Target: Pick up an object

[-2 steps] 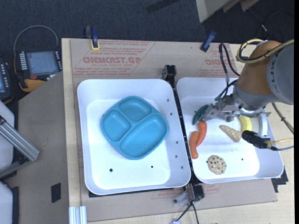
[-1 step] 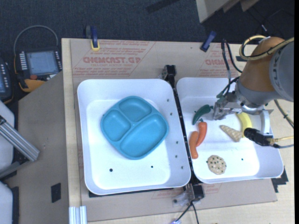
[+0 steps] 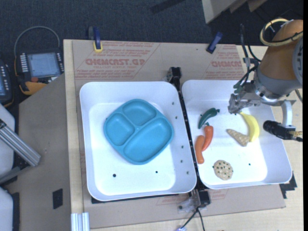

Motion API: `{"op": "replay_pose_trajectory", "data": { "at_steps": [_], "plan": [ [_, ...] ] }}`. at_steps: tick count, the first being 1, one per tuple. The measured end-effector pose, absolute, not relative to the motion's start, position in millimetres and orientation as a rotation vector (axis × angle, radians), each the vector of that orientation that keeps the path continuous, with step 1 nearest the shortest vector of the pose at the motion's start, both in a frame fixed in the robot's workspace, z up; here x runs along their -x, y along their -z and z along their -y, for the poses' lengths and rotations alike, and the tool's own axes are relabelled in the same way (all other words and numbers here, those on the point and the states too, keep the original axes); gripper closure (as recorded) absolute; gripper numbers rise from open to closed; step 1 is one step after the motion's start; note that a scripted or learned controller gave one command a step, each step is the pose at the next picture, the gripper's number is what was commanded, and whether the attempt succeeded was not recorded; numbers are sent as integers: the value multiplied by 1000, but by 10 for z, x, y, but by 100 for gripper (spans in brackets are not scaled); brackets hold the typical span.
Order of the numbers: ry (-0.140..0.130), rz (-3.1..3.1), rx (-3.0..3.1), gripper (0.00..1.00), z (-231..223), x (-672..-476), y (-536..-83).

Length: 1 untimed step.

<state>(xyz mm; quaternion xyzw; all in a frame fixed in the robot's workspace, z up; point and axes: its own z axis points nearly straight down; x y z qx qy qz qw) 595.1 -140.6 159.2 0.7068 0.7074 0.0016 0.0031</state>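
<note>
The right bin [image 3: 276,174] holds a yellow banana [image 3: 251,124], a tan wedge-shaped piece [image 3: 239,136], a green pepper [image 3: 208,116], an orange-red carrot [image 3: 204,142] and a speckled cookie [image 3: 223,169]. My gripper [image 3: 239,102] hangs over the upper part of that bin, just above the banana's top end and right of the green pepper. The wrist hides its fingertips. I see nothing held between them.
The left bin [image 3: 94,174] holds a blue three-compartment plate [image 3: 138,130]. A black divider with clamps [image 3: 182,110] runs between the bins. The grey and orange arm [image 3: 281,61] reaches in from the upper right, with cables beside it.
</note>
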Motion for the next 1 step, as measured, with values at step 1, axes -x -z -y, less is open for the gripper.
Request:
{"op": "replay_pose_trajectory", "data": {
  "at_steps": [1],
  "plan": [
    [-6,-2218,-2215,100,1409,-5967,-2134]
  ]
}}
